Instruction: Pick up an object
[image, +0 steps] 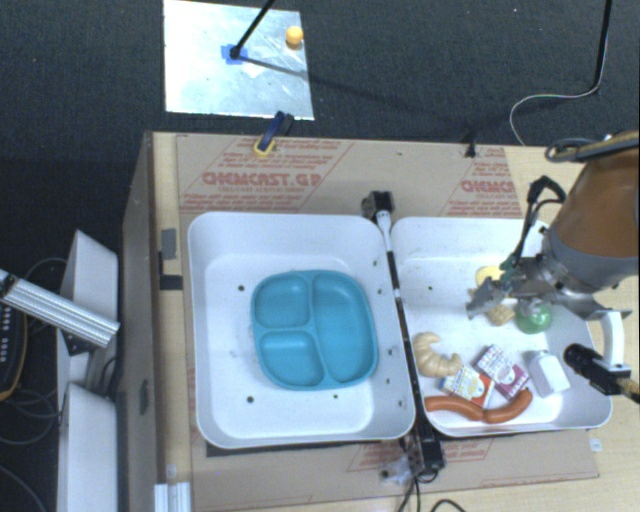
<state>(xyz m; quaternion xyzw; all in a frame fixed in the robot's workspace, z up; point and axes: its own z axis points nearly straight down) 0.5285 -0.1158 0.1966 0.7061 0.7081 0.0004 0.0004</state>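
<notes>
Low in the right bin (440, 250), among small items, the tool (490, 298) is seen beside a yellow piece (488, 274) and a green ball (533, 318). Whether it is spread or closed cannot be told. Nothing is seen lifted; the pick is judged not yet done. A croissant (434, 352), packets (500, 368) and sausage (478, 408) lie nearer the front. The left bin (225, 250) carries a blue tray (313, 329).

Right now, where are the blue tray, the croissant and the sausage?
blue tray (313, 330), camera view, centre divider.
croissant (436, 353), camera view, middle of its curve.
sausage (478, 408), camera view, middle of its length.
</notes>
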